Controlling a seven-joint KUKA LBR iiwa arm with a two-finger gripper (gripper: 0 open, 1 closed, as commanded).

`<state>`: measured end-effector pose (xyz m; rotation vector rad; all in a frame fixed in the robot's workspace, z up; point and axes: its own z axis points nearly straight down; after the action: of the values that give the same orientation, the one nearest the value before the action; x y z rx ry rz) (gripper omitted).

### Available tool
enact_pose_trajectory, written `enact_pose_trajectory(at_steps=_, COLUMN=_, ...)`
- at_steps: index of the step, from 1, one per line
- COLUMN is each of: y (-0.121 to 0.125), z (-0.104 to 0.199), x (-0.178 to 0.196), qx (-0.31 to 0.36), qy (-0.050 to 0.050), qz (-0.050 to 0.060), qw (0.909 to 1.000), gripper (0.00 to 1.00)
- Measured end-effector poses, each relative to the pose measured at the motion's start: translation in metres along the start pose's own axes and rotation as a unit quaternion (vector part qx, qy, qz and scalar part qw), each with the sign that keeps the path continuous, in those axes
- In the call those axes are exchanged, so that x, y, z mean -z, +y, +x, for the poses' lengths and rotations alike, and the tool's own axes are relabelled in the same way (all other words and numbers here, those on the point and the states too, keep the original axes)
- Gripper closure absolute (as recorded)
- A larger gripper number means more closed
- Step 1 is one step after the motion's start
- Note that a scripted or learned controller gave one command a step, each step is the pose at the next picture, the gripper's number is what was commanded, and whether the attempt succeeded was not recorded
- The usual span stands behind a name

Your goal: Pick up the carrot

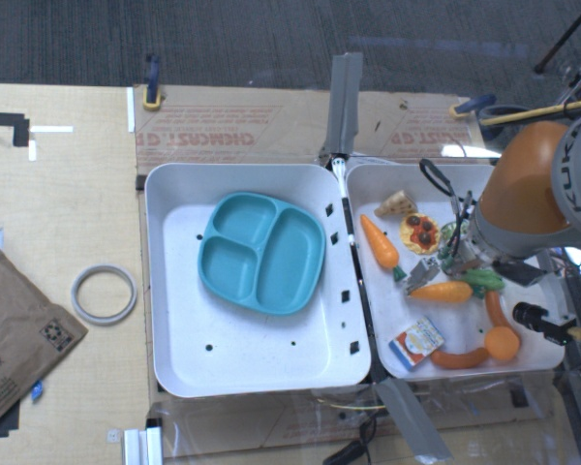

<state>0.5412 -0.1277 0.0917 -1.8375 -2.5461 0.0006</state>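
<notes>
Arm (547,177): "KU". Brown box (10,342): "BOX". Cardboard print unreadable.

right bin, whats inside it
Right bin holds two carrots, a pizza slice, a sausage, an orange and a small packet. The arm covers its right part.

Before me: teal divided plate (262,253) in the left bin (165,289); pizza slice (419,231), small printed packet (417,342), orange ball (503,343) in the right bin (382,356); tape ring (104,293) on the table (58,192).
</notes>
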Motion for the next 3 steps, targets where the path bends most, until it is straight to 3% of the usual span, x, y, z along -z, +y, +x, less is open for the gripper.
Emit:
enact_pose_trajectory(at_steps=1, y=-0.059, z=0.029, x=-0.001, qx=-0.238, qy=0.0, qz=0.002, qw=0.9713, gripper=0.0)
enact_pose_trajectory(at_steps=2, y=-0.059, z=0.029, x=0.007, qx=-0.24, qy=0.0, qz=0.002, qw=0.9708, gripper=1.0)
enact_pose_trajectory(at_steps=3, y=-0.026, z=0.089, x=0.106, qx=-0.31, qy=-0.001, qz=0.0, qw=0.9508, gripper=1.0)
